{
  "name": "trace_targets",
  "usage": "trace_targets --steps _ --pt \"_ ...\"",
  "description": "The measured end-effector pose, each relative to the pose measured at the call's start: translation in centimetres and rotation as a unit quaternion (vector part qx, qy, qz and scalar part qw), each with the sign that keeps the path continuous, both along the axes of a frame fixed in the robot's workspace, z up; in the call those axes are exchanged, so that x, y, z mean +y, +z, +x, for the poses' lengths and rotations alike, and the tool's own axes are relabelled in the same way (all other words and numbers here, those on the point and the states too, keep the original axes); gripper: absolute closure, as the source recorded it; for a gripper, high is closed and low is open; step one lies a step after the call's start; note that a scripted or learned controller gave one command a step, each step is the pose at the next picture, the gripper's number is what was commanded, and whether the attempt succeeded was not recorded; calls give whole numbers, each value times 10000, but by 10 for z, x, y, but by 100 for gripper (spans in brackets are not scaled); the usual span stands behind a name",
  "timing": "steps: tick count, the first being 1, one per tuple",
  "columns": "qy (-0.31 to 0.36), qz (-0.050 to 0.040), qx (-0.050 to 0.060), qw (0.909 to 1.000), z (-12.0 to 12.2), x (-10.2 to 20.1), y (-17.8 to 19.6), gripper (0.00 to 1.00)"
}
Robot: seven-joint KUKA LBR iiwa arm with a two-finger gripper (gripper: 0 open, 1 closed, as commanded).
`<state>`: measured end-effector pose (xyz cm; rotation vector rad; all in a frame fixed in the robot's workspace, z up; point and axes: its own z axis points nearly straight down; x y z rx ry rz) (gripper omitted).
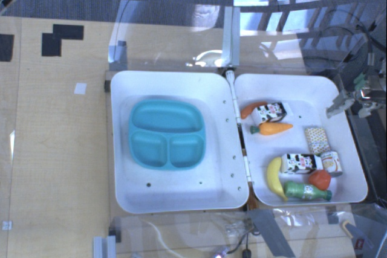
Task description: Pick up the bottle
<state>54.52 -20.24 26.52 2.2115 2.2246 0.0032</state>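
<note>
Bottle [308, 191]: a green bottle is seen lying on its side at the near edge of the right bin [347, 130], cap end apparently pointing right.
Handling: judged light, rigid plastic, smooth and rounded; rolling or slipping under a poor grip is to be expected.
Hold point: the mid-body is advised, jaws closing across the width.
Neighbours of the bottle: a banana [275, 176] touches its left end; a tomato [320, 179] and a milk carton [300, 162] lie just behind it; little clearance is left on that side.
Surface: the bin floor is shallow, white and smooth.
Left of the bottle: a second bin holding a blue divided tray [167, 133].
Gripper [361, 98]: noted beyond the bottle, at the far right rim; whether the jaws are apart cannot be told.
</note>
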Motion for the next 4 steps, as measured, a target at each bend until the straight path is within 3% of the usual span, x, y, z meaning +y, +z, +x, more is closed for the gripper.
trace_targets --steps 1,2,3,4 --pt "869 -23 -72 9962 0 30 -165 0" --pt "2900 -76 -112 9569 75 75 -167 0" --pt "5126 -119 -77 8585 78 93 -168 0" --pt "7229 -214 -54 6906 60 97 -169 0"
